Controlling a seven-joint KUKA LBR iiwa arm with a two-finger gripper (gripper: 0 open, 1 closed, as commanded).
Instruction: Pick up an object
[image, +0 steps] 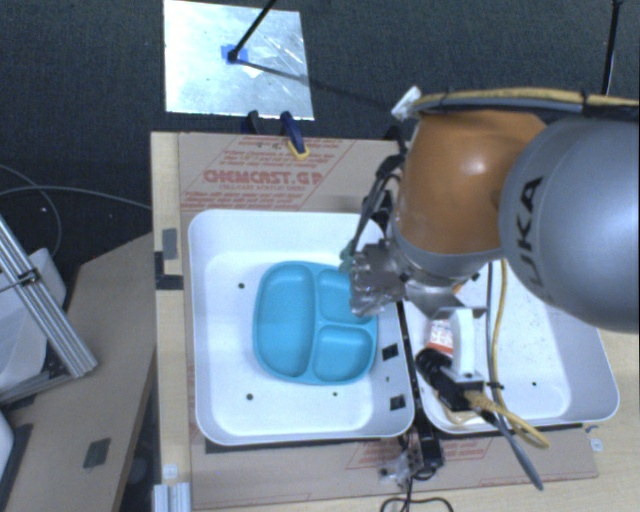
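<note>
A light blue divided plate (308, 322) lies flat in the left white bin (225, 400), right of the bin's middle. My gripper (364, 290) hangs low over the plate's right rim, at the wall between the two bins. The grey and orange arm above hides its tips and the plate's upper right corner. A small white and orange object (443, 335) shows just under the wrist in the right bin (570, 390); the arm partly hides it.
Bare white floor surrounds the plate on its left and front sides. The arm covers most of the right bin. A cardboard sheet (260, 170) lies under the bins, and a foil sheet (238, 60) lies behind it.
</note>
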